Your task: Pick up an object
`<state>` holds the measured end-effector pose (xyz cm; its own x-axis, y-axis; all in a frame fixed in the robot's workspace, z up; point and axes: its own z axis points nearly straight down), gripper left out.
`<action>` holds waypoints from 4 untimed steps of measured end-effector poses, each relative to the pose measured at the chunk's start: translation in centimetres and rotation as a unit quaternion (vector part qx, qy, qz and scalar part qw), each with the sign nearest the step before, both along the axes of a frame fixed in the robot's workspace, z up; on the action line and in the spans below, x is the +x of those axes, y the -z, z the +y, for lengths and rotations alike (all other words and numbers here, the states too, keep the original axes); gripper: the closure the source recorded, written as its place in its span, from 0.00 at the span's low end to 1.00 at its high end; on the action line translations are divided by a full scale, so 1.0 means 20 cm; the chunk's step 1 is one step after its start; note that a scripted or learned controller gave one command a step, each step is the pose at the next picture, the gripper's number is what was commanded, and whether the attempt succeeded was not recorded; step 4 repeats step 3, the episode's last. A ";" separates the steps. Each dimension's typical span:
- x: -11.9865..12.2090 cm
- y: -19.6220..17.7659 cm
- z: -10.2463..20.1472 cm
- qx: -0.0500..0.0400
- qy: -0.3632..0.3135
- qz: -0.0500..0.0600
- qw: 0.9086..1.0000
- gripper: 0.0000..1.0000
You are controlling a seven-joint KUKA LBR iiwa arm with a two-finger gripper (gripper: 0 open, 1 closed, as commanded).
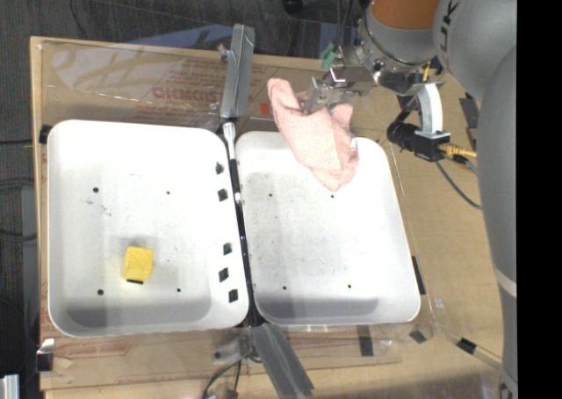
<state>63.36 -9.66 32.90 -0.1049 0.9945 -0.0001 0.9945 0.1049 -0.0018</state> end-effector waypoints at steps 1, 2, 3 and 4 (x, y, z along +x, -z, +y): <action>0.06 0.47 0.11 0.001 -0.104 0.002 0.995 1.00; 0.12 0.16 -0.15 0.000 -0.105 0.000 0.995 1.00; 0.11 0.62 0.16 0.001 -0.167 0.002 0.986 1.00; 0.11 0.62 0.16 0.001 -0.167 0.002 0.986 1.00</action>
